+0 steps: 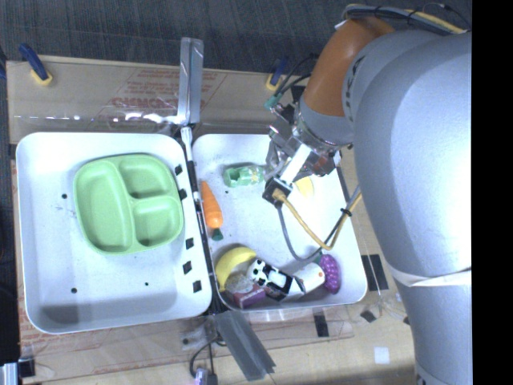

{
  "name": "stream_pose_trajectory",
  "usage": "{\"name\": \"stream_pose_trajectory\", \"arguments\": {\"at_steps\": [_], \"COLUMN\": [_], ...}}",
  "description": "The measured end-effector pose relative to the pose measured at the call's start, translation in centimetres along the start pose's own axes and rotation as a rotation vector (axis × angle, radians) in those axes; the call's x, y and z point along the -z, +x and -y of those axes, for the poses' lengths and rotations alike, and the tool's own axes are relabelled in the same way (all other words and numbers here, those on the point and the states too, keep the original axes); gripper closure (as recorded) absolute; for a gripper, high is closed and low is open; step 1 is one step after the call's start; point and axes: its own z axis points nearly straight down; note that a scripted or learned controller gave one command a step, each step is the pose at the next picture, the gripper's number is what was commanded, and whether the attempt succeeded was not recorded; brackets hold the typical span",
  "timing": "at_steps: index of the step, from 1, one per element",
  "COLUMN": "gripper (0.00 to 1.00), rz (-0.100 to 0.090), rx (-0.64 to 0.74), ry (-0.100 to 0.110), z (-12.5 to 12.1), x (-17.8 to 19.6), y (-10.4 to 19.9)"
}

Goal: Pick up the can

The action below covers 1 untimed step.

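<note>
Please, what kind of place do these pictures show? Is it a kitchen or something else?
Most likely a robotics lab bench, not a kitchen. A grey industrial arm reaches over two shallow white bins. They hold toy-like items: a green divided plate, a carrot and a purple item. Blue clamps hold the board.

A dark carpet-like floor (160, 6) fills the top of the view behind the desk (232, 83), whose brown, cardboard-coloured surface carries faint red printing. Two blue clamps (35, 62) sit at its far edge, one at the left corner and one near the middle. A grey metal bar (191, 79) stands upright at the far side. Lighting is even and soft, with faint shadows.
</note>
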Motion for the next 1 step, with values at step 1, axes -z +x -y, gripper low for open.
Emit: {"name": "stream_pose_trajectory", "arguments": {"at_steps": [1], "gripper": [1.00], "rz": [0.000], "rx": [-0.183], "ry": [-0.001], "z": [-2.11], "x": [7.62], "y": [-3.74]}}
